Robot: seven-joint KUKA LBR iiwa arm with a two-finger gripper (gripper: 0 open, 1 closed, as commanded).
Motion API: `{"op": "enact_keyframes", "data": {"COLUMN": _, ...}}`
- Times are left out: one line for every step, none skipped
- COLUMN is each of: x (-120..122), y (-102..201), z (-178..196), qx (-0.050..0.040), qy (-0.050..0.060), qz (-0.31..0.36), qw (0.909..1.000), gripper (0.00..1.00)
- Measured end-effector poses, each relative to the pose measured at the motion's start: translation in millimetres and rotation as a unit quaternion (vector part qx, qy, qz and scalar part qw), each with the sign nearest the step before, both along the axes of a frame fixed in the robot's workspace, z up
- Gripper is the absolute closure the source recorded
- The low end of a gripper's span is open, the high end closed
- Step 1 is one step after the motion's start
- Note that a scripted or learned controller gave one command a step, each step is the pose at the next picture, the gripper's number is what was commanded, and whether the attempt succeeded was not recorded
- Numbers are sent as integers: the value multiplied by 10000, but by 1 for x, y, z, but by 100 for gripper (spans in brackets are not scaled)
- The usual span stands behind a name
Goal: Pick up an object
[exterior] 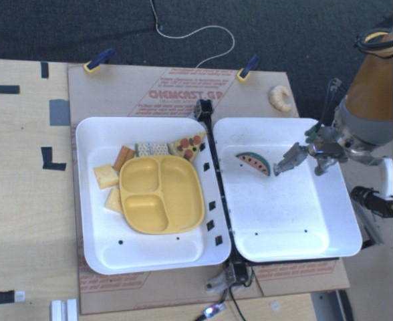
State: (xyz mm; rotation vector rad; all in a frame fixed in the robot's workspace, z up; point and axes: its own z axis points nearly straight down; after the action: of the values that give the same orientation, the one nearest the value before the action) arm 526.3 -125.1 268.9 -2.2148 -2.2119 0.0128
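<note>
Watermelon slice, a toy piece with a green rind and red flesh, lies flat on the floor of the right bin, in its upper left part, not far from the wall between the two bins. The gripper is just beside it on the right, low over the same bin, and its dark fingers point toward the slice. Nothing is between the fingers. Whether they are spread or closed, I cannot tell, because they look like one dark shape from this angle. The grey arm with the orange band comes in from the right edge.

The left bin holds a yellow divided plate in its middle. Several small toy food pieces lie touching or very near the plate's left and upper rim. A pale ring-shaped object rests on the cardboard above the right bin.
</note>
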Motion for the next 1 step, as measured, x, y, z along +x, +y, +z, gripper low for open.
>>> {"op": "enact_keyframes", "data": {"x": 2, "y": 0, "z": 6, "qx": -11, "qy": -63, "qz": 14, "qw": 10000, "gripper": 0}}
